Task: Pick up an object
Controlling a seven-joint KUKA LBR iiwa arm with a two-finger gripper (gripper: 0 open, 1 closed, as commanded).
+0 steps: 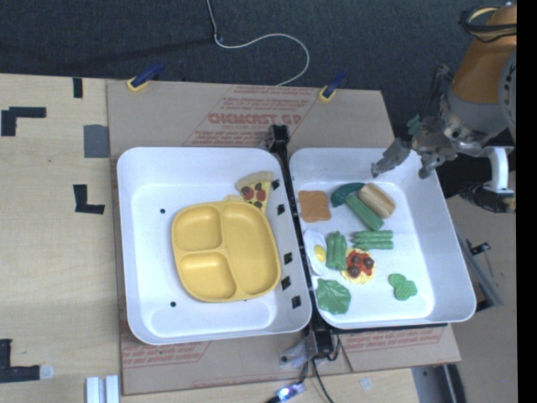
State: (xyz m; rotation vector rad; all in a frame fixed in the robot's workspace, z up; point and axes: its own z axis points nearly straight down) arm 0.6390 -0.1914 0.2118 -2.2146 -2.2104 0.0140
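Hand (pixel 405 163) spread, holding nothing, above right bin's (pixel 445 225) far edge, near hotdog bun (pixel 377 200)

- white bins (pixel 143 225): smooth plastic, slight sheen
- yellow tray (pixel 225 250): moulded plastic, smooth, satin gloss
- toy foods, e.g. green bean piece (pixel 372 239), toast (pixel 315 206): plastic-looking, mostly matt
- sheet under bins (pixel 243 120): brown cardboard, matt, red print
- desk (pixel 50 250): pale wood-grain look, matt
- backdrop (pixel 101 15): dark cloth, rough weave
- gripper (pixel 406 159): grey metal-looking, dull
- arm's orange band (pixel 487 61): glossy
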